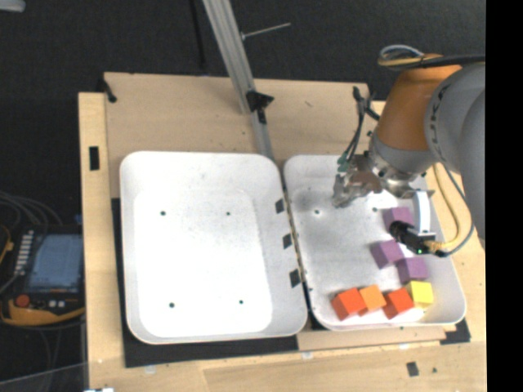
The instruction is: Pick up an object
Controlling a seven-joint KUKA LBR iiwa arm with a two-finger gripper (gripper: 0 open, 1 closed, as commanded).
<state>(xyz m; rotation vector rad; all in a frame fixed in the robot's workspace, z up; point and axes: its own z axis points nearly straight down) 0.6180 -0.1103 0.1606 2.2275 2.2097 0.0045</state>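
My gripper [347, 193] hangs over the back part of the right bin [327, 243], above bare white floor. Nothing shows between its fingers. Several small blocks lie nearer the front and right of that bin. A purple block [387, 252] sits right of centre, with another purple block [400, 216] behind it and a third [414, 269] in front of it. Along the front wall lie an orange-red block [350, 303], an orange block [373, 297], a red block [400, 302] and a yellow block [421, 291].
The left bin [200, 243] stands beside the right one, with black clips [288, 239] along the shared edge. A slanted metal pole [237, 64] rises behind the bins. My grey arm with its orange band [409, 113] and cables reaches in over the right bin's far corner.
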